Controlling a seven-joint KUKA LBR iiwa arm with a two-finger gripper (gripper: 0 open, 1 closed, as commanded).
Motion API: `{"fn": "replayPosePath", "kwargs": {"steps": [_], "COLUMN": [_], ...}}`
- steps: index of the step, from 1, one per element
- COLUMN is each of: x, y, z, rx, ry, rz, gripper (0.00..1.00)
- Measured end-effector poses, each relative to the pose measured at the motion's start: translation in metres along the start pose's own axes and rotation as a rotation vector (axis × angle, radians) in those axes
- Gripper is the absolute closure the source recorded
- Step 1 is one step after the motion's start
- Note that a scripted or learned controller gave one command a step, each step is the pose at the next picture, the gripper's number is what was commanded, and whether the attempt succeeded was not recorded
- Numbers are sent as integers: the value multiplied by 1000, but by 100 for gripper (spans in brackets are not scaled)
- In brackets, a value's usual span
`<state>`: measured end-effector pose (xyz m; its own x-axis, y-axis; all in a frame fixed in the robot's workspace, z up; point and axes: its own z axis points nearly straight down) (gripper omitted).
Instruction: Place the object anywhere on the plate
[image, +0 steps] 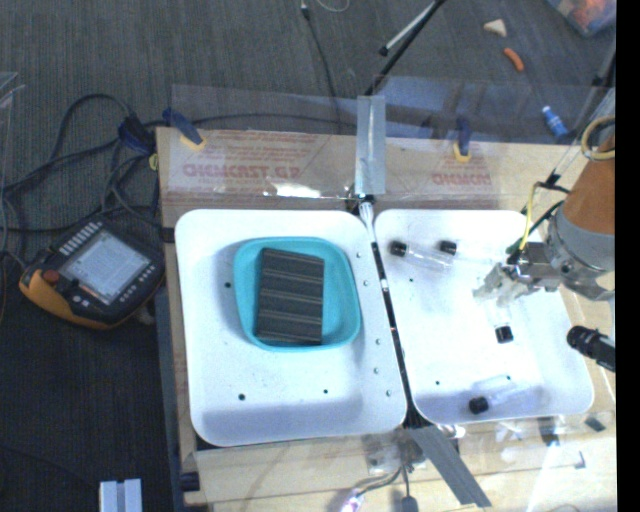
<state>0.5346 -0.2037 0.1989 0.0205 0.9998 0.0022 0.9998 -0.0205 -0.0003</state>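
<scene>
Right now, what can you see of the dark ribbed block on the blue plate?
The dark ribbed block is a dark grey rectangular slab with lengthwise ridges, its material unclear. It lies flat, slightly skewed, in the middle of the light blue plate, which sits in the left bin. Only the plate touches it. The gripper is apart, over the right bin.

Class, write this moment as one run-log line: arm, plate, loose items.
arm: gripper over right bin | plate: blue plate in left bin, dark ridged block on it | loose: clear tubes in right bin
</scene>
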Motion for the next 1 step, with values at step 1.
{"fn": "replayPosePath", "kwargs": {"steps": [1], "x": [0], "y": [0], "z": [0], "rx": [0], "ry": [0], "rz": [0], "gripper": [0]}}
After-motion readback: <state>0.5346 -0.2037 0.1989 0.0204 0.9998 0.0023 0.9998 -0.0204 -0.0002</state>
